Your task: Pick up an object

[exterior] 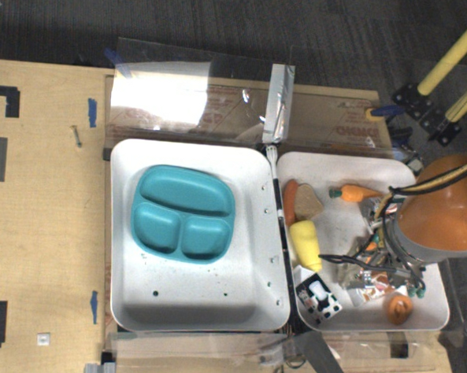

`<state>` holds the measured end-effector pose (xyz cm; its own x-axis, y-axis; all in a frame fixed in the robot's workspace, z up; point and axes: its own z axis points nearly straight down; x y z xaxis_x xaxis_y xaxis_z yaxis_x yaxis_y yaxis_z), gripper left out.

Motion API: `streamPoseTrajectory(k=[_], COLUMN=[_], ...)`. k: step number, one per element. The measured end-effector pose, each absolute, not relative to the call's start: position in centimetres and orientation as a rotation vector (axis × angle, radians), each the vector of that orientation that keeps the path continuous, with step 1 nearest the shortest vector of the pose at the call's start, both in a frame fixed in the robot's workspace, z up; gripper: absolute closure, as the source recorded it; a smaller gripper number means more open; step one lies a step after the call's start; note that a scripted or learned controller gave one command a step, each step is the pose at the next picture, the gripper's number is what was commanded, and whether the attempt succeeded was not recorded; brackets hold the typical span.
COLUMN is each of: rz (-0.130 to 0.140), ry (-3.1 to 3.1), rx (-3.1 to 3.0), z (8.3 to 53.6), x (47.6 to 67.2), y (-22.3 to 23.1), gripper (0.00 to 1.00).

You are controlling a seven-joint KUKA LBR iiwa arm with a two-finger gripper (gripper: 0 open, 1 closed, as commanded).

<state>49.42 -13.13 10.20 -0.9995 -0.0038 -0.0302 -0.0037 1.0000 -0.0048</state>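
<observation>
Two bins; right bin [435, 316] holds gripper [373, 271], grip state unreadable among cables. Yellow banana [305, 243] lies just left of it, long axis running top-to-bottom.

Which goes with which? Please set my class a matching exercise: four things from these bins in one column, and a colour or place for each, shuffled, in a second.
Things:
1. tray
2. banana
3. carrot
4. die

Descriptions:
A. yellow, beside the wall between the bins
B. black and white, at the right bin's near edge
C. teal, in the left bin
D. orange, near the right bin's far edge

Pairs: 1-C, 2-A, 3-D, 4-B
</observation>
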Motion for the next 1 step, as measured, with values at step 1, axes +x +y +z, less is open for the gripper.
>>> streamPoseTrajectory(k=[1], rz=[0.000], ry=[3.129], rx=[-0.034], z=[25.31], x=[56.27], y=[-8.64], gripper=[1.00])
